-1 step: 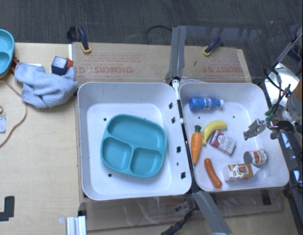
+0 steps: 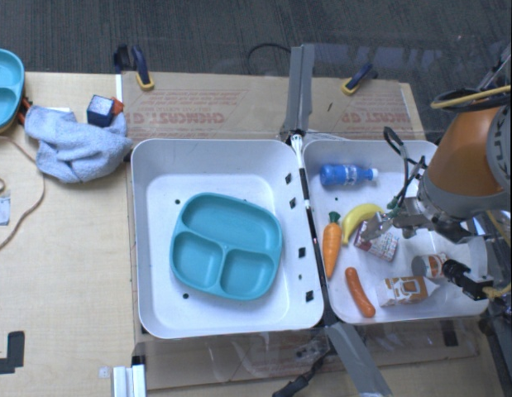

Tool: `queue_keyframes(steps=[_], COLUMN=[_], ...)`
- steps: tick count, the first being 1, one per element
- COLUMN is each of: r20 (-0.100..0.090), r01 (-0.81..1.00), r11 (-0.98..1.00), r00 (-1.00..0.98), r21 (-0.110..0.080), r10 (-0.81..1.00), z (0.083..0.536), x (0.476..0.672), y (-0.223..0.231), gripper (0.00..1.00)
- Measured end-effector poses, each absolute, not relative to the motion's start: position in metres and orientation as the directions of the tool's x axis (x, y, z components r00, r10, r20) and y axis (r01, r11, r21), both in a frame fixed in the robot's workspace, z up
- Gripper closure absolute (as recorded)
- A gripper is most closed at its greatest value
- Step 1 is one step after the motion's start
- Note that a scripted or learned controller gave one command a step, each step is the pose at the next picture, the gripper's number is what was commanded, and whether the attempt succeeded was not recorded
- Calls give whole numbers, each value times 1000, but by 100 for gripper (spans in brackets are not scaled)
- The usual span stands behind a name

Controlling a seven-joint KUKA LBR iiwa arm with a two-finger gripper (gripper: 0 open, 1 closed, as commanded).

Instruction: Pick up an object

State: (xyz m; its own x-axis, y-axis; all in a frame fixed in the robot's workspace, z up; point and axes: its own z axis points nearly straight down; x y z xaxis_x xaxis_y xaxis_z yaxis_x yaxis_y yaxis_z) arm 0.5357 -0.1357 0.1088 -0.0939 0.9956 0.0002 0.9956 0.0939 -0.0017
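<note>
Centrally in the right bin [image 2: 421, 311], gripper [image 2: 380, 230] — jaw state indiscernible — hovers over a packet [image 2: 383, 246] beside the banana [image 2: 360, 218].

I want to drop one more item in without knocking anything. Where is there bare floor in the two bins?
Left bin: bare white floor all around the teal divided plate, widest along the far wall. Right bin: crowded; the blue bottle, banana, carrot, sausage, carton and the pincer leave only small gaps.
</note>
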Motion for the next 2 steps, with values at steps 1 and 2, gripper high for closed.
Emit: queue_keyframes(steps=[1,2], r20=[0,0], r01=[978,979], r11=[210,205], r00=[-210,-205], r21=[-1,-1], r10=[978,979], z=[92,101], x=[548,547], y=[-100,-102], gripper=[0,100])
